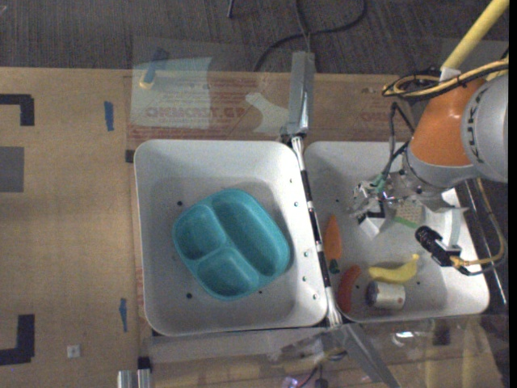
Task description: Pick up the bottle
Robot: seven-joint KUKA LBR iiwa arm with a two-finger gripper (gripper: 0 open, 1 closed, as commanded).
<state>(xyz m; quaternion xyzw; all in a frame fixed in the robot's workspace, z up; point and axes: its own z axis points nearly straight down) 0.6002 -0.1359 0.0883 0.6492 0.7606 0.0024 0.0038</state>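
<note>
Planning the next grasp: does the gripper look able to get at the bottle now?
Probably yes: nothing covers the bottle, in the same bin as the gripper, though the banana close beside may crowd a grasp.

Two bins sit side by side on the bench (65, 241). The left bin (161, 176) holds a divided tray (232, 242) near its centre. In the right bin (339, 168), a carrot (333, 239) lies at 9 o'clock, a can (385, 295) at 6 o'clock, and a banana (394, 271) just above the can.
</note>
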